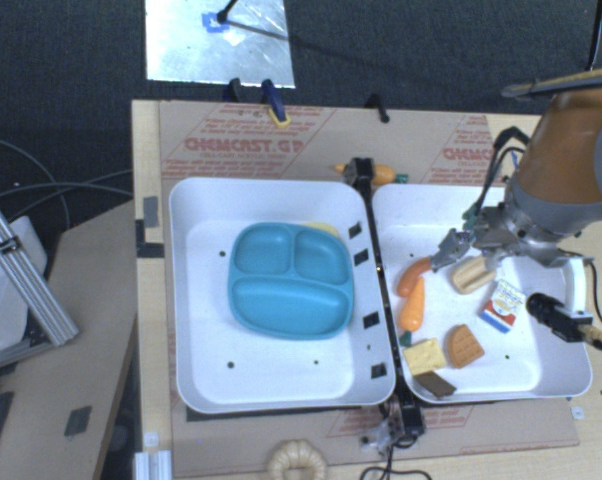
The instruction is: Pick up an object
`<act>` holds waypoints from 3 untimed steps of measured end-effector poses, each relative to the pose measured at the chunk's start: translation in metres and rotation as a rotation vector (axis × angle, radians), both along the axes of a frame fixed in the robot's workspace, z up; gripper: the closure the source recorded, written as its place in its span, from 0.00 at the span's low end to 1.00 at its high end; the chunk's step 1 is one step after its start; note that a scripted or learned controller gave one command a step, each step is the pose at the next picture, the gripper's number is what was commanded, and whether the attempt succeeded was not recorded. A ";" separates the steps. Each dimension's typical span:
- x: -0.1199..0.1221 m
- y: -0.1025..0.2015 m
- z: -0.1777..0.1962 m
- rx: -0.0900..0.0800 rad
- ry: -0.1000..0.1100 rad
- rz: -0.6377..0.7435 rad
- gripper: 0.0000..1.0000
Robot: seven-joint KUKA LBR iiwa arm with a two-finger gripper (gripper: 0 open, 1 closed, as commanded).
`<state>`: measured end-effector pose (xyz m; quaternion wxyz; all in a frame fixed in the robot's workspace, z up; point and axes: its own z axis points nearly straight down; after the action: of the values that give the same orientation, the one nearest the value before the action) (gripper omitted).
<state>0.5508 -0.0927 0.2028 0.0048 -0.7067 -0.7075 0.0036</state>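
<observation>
The left bin [196, 298] bears a blue tray [286, 278]; the right bin [561, 368] holds the small food pieces. The arm [571, 158] comes in from three o'clock, its gripper [459, 251] low over the right bin, at about nine o'clock from a tan block [471, 274]. Whether the jaws are apart or together I cannot tell. Two carrots [413, 290] lie just at seven o'clock of the tip, a cracker [465, 345] and carton [501, 306] nearby. The pieces crowd: a close could nudge the block aside or pinch nothing.

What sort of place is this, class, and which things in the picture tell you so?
Probably a robotics lab bench set up for grasping trials: a robot arm reaches over two white bins, toy food lies in one, and cables trail beside the bench.
</observation>
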 end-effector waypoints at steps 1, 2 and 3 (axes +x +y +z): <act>0.003 0.000 0.007 -0.001 -0.013 0.002 0.00; -0.005 -0.006 -0.048 -0.001 -0.009 0.000 0.00; -0.007 -0.004 -0.090 0.000 -0.009 0.000 0.00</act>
<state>0.5437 -0.0966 0.1124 0.0016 -0.7069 -0.7074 0.0007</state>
